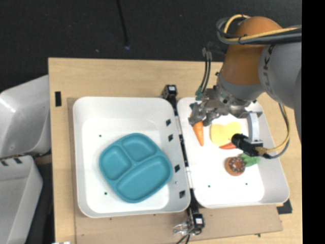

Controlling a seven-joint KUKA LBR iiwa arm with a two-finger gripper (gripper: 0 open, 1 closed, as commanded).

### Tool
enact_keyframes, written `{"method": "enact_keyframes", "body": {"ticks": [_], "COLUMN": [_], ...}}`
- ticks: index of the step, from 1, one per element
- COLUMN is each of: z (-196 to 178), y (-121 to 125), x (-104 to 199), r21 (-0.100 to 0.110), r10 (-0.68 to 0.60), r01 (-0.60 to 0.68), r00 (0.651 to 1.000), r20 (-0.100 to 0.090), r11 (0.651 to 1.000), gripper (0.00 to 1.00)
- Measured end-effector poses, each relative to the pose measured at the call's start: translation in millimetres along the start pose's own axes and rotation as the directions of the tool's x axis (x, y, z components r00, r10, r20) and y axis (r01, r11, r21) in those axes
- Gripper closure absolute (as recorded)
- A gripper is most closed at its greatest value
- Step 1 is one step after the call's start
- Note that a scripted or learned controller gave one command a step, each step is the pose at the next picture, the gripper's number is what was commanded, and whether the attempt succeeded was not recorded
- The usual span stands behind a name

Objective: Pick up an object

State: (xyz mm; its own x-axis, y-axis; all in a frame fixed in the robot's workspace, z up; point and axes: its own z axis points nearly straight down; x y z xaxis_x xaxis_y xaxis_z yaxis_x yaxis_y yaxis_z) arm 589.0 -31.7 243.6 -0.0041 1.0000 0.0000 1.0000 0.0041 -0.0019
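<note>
My gripper hangs over the back left part of the right bin, under the orange wrist band. An orange carrot lies just below the gripper, its top end close to the fingertips. A yellow cheese wedge rests to the right of the carrot. A thin red chili lies along the wedge's lower edge. A brown sprinkled doughnut sits nearer the front, with a small green piece at its right.
The left bin holds a teal divided plate. A black and white fixture with a cable crosses the right bin beside the food. Clips line the seam between the bins.
</note>
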Motion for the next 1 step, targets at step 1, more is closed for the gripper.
{"method": "enact_keyframes", "body": {"ticks": [1], "z": [-4.6], "y": [-25.6], "x": [54.7], "r21": [-0.001], "r10": [-0.003], "r01": [0.003], "r00": [1.0], "r20": [-0.002], "r11": [1.0], "gripper": [1.0]}}
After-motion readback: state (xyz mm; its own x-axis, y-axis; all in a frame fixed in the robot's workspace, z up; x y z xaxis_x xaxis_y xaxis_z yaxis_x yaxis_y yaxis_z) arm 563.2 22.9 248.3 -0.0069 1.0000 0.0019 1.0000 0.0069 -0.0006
